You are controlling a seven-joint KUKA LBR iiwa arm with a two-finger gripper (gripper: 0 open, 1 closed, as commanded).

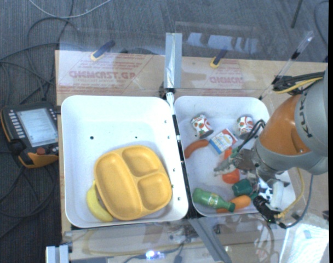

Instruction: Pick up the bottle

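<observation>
So the little green bottle lay on its side near the right bin's front edge, looked light and slick, best pinched mid-body, while the end effector hovered nearby, grip state hard to tell.

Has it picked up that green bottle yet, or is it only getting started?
Not yet. The bottle lies on its side near the front edge of the right bin, nothing gripping it. The arm has reached over that bin, its gripper above other toys, up and right of the bottle. Moving to the bottle, gripping and lifting are all left.
</observation>
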